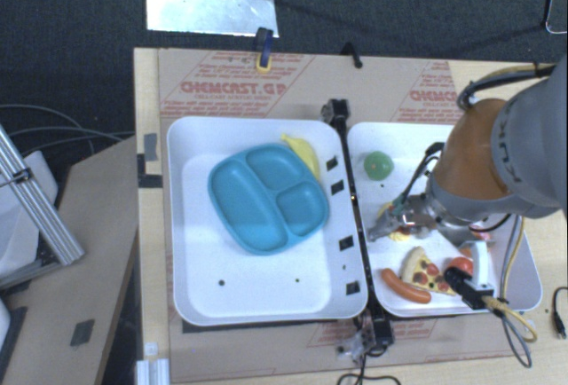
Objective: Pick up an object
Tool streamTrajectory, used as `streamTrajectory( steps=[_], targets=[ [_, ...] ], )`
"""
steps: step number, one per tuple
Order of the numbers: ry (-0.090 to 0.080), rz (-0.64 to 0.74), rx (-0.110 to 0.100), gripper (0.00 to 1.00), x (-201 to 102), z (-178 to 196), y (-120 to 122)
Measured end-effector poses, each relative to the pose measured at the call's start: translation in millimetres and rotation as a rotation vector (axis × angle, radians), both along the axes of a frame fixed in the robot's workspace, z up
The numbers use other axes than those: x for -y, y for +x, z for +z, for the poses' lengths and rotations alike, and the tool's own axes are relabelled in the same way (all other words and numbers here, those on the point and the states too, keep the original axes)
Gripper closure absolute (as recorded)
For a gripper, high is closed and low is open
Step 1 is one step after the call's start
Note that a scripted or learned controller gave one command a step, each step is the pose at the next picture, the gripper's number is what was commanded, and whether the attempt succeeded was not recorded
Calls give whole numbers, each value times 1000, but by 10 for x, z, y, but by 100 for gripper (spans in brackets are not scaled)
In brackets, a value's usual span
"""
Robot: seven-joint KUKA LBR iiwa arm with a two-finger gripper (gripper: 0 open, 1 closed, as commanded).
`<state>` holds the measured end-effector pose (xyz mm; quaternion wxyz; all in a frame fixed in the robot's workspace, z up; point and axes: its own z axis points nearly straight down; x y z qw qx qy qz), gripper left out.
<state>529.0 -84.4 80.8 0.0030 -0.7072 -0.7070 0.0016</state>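
My gripper (388,225) hangs low over the left part of the right bin (373,139), the grey arm with its orange band reaching in from the right. A small yellow-orange thing (401,236) lies right under the gripper, partly hidden by it. A green ball (379,165) sits toward the back of this bin. Near the front edge lie a sausage (406,286) and a pizza slice (419,269), with a red round thing (459,267) to their right.
The left bin (191,286) holds a blue divided plate (266,198) with a yellow banana (303,153) at its far edge. A black divider with clips (348,206) runs between the bins. Brown cardboard lies under both.
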Motion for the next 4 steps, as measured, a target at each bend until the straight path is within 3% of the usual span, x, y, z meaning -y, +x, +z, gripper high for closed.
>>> streamTrajectory(
  steps=[1,2,3,4],
  targets=[
    [0,8,20,0,-389,1586,-416],
    [0,5,3,0,-566,1008,-430],
    [1,12,17,0,-1114,1860,-406],
    [-1,9,14,100,-1079,1924,-405]
  ],
)
